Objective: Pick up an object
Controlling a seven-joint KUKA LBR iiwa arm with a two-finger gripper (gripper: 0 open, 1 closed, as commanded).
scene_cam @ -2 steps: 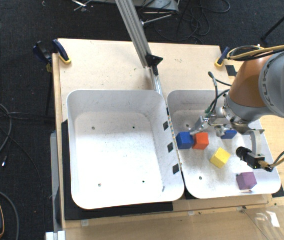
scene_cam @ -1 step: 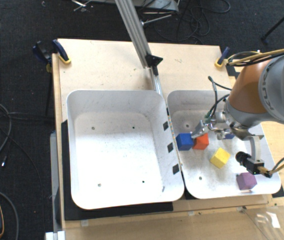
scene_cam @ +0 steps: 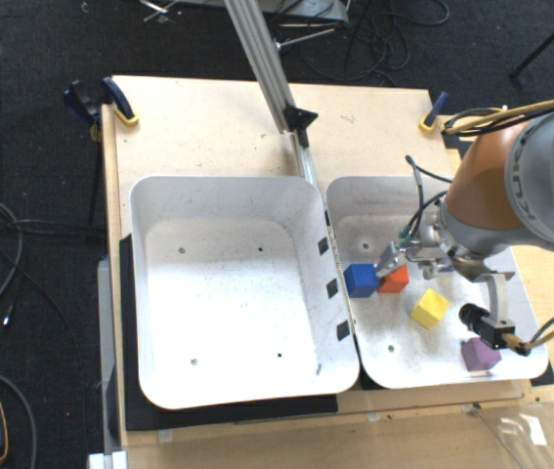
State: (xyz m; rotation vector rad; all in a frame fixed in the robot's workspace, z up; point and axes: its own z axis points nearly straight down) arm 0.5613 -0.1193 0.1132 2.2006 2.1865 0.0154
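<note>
The gripper (scene_cam: 395, 262) sits low in the right bin (scene_cam: 355, 203), touching the orange block (scene_cam: 394, 279); finger state cannot be determined. The blue cube (scene_cam: 361, 279) adjoins the orange block. The yellow cube (scene_cam: 430, 308) and purple block (scene_cam: 480, 354) lie nearby.

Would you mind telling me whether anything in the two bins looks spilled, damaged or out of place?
Nothing stands out. The blue cube, orange block, yellow cube and purple block all lie inside the right bin, none tipped over a rim. The blue and orange ones touch, beside the gripper.
</note>
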